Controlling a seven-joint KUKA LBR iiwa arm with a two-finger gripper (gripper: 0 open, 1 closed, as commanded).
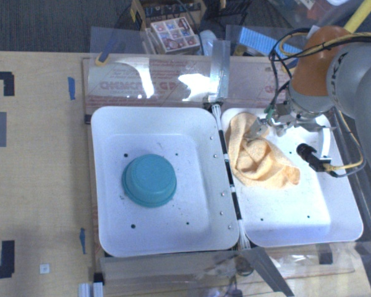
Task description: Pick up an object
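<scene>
Looking down on the 2 shallow white bins, I judge the gripper (264, 130) sits low over the crumpled yellow cloth (260, 158) in the right bin (309, 218) to grab it, though its grip I cannot tell

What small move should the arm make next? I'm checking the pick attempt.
Probably a short descent onto the yellow cloth. The pincer sits at the cloth's upper edge in the right bin, and no fabric shows between its tips; the teal bowl lies far off in the left bin.
</scene>
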